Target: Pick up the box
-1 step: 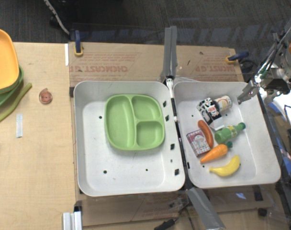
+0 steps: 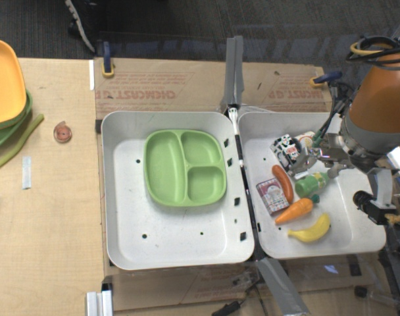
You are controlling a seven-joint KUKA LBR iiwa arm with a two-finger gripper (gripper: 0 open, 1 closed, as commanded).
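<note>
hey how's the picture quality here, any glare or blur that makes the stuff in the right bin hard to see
Camera view: even, soft overhead light with faint shadows; the white right bin is bright but not blown out. The box, carrot and banana read clearly; the box's print is too small to read. The gripper area is cluttered and slightly soft, and the arm hides part of the bin.

Box (image 2: pixel 272 195) in right bin (image 2: pixel 364 239), left of carrot (image 2: pixel 295 210), behind banana (image 2: pixel 310 230).

Gripper (image 2: pixel 310 158) above box (image 2: pixel 273 195); toys nearby
</note>
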